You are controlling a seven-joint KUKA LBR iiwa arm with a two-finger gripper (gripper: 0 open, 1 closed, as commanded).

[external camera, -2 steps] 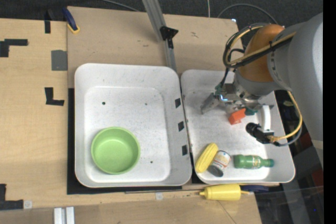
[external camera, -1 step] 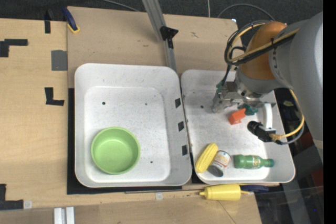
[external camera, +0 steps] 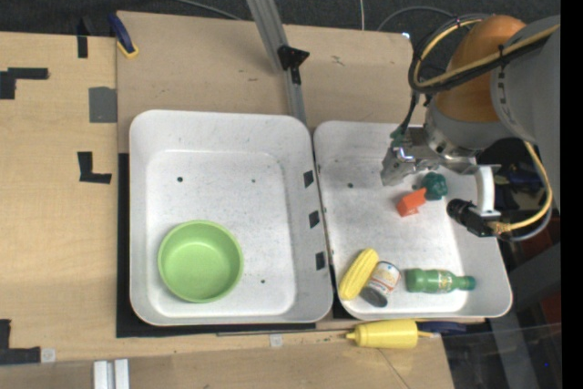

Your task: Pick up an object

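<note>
My gripper point(external camera: 402, 167) hangs over the upper part of the right bin point(external camera: 351, 150), its metal fingers pointing down toward the bin floor. Just to its right and below lie a small orange-red block point(external camera: 412, 203) and a dark teal object point(external camera: 435, 187). At the bin's front sit a yellow corn cob point(external camera: 358, 274), a small can point(external camera: 383, 279) and a green bottle point(external camera: 438, 281) lying on its side. Nothing shows between the fingers.
The left bin point(external camera: 219, 137) holds a green bowl point(external camera: 200, 261) at its front left. A yellow bottle point(external camera: 386, 334) lies on the bench in front of the right bin. A grey pole point(external camera: 264, 5) slants across behind the bins. Cables loop near the arm.
</note>
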